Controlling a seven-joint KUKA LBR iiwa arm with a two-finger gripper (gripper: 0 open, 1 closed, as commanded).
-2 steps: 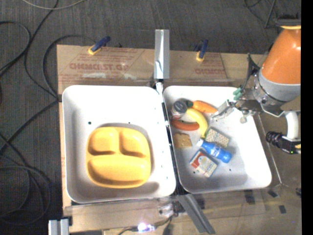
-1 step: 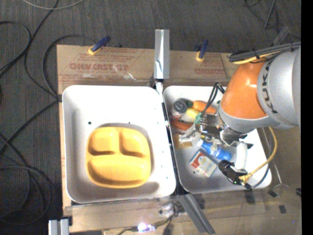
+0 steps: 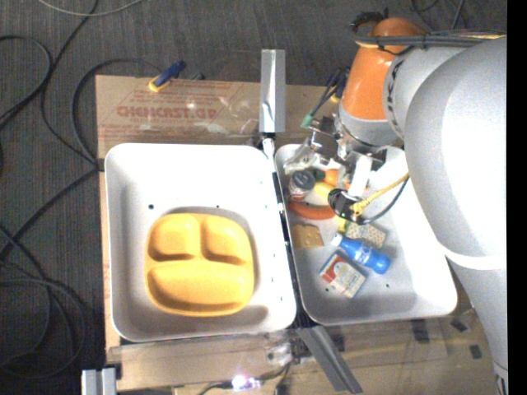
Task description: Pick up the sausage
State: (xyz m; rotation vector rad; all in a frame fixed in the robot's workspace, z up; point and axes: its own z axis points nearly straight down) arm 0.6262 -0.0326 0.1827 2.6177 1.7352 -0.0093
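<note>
The sausage is a red-orange curved piece lying in the back left part of the right bin, close to the bin's left wall. My gripper hangs just behind and above it, low over that corner, under the grey wrist and the orange band. The wrist hides the far end of the sausage and whatever lies right under the gripper. I see nothing lifted clear of the bin.
In the right bin lie a brown cracker, a blue bottle, a red and white carton and a pale waffle piece. The left bin holds a yellow divided plate. A metal post stands behind the bins.
</note>
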